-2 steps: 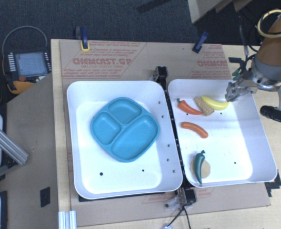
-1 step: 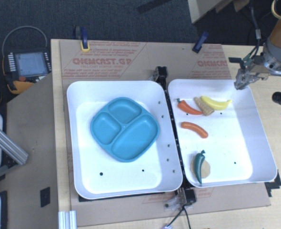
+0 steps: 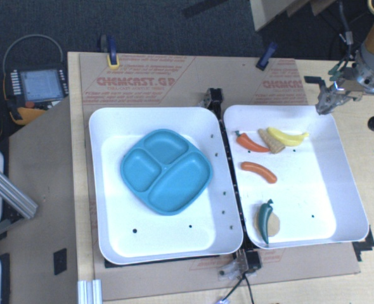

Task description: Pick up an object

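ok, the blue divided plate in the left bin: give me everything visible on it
The blue divided plate is a rounded-square plastic-looking tray, matte sky blue, with three compartments: two smaller ones toward the far-left side and one larger along the near-right side, split by raised ridges. It lies flat and right side up, rotated at a diagonal to the bin walls, roughly centred on the floor of the left white bin. Its compartments hold nothing. Only the bin floor touches it; the gripper is far off, above the right bin's far corner.

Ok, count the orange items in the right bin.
2. One orange item lies near the bin's far edge, left of the banana; the other lies nearer, mid-bin. Nothing seems to hide more.
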Available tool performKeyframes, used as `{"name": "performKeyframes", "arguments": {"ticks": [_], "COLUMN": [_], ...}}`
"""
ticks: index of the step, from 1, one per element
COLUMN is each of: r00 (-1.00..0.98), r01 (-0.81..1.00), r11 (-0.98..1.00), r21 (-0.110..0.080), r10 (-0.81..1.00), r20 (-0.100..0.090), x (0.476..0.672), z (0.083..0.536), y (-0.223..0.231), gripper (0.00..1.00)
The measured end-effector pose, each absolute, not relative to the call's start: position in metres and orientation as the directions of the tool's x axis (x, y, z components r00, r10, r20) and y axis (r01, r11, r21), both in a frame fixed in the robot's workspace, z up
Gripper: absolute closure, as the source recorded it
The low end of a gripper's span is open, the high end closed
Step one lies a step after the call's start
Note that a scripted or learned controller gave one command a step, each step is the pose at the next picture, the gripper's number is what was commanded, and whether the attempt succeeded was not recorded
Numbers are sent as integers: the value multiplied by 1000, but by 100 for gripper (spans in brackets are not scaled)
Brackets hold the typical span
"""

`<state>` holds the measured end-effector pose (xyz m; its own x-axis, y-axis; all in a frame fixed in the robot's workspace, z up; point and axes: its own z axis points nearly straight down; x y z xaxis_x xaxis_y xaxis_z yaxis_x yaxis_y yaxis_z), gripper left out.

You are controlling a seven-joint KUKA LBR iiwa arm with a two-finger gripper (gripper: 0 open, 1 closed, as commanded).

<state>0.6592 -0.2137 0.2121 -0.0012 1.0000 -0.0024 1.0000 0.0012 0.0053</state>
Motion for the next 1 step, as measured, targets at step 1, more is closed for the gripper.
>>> {"name": "performKeyframes", "arguments": {"ticks": [1], "r00": [-6], "r01": [1000], "r11": [6], "r21": [-1], "r10": [1000], "r20": [2], "x": [662], "z": [205], "y": [-158], "gripper": [100]}}
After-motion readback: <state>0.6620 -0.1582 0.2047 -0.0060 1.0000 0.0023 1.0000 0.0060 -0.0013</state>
